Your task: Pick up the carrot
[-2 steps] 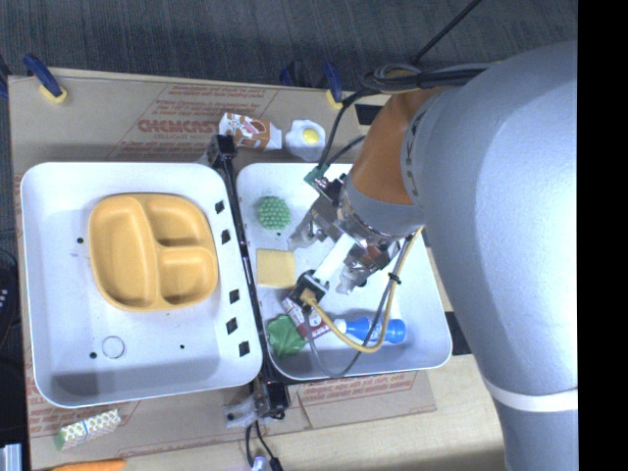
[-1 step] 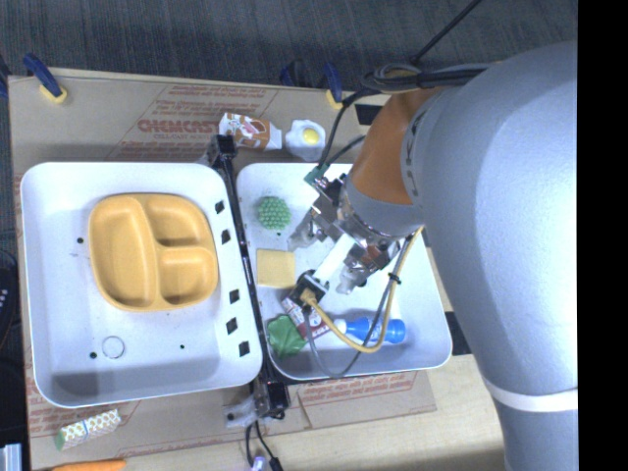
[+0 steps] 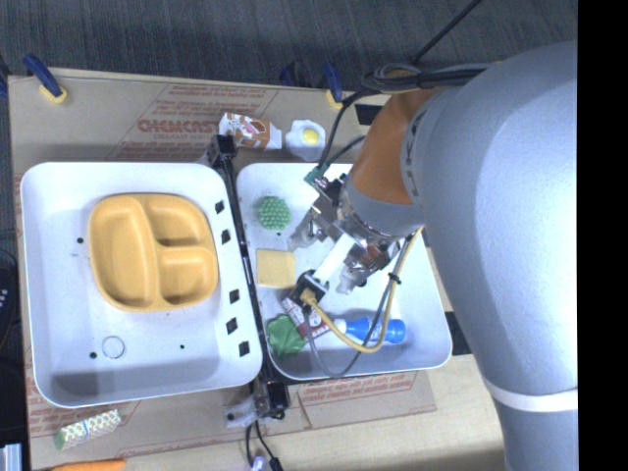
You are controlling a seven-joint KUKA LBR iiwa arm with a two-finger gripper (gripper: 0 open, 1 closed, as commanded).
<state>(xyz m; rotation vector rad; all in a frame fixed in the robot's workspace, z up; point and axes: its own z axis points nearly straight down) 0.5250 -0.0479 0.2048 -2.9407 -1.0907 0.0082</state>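
An orange, elongated thing (image 3: pixel 86 465), possibly the carrot, lies at the view's bottom-left edge on the bench, outside both bins and mostly cut off. My gripper (image 3: pixel 320 226) hangs over the middle of the right bin (image 3: pixel 432 346), far from that orange thing. It is just right of a green knobbly ball (image 3: pixel 273 212) and above a pale yellow block (image 3: pixel 276 267). The grey arm and orange band cover the bin's right part and whatever lies beneath.
The right bin also holds a blue bottle-like item (image 3: pixel 378 330), a green leafy piece (image 3: pixel 286 335) and a small red-and-dark packet (image 3: pixel 306 320). A yellow divided plate (image 3: pixel 152 250) fills the left bin (image 3: pixel 59 361). Small items (image 3: pixel 306 136) sit beyond the bins.
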